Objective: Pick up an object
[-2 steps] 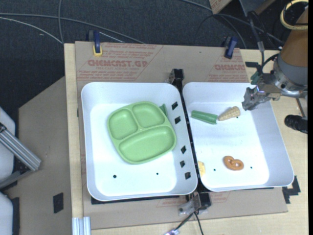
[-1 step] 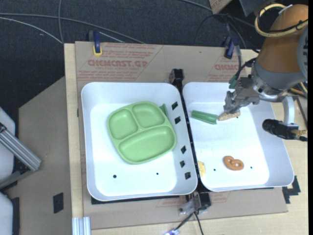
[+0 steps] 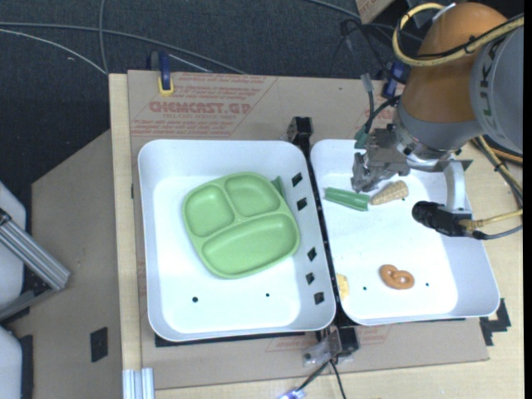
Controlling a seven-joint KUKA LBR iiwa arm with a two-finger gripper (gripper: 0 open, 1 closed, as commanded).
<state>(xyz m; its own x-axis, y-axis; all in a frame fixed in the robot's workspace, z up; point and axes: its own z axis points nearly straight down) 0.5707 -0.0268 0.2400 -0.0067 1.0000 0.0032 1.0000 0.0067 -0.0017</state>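
Item: one grey arm with orange band, entering over the far right corner of the right bin. Claw: stood low over the far left part of the right bin; whether it was released or clenched could not be told, and nothing was seen gripped in it. Candidates for pick-up, all on the right bin's floor: one green pod, lying flat in the far left part with its right end at the claw's tip, contact not discernible; one tan cone, on its side just right of the pod and just beside the claw; one brown pretzel, flat in the near middle of the right bin, well apart from the claw; one small yellow piece, against the right bin's left wall, near side. Left bin: white, set directly against the right bin's left edge, with a row of black tabs along the shared wall. Contents: one green divided plate, three compartments, lying flat at centre, rotated a little. Worktop: brown board with red print, extending past the right bin on every side; blue clamp at its far left edge.
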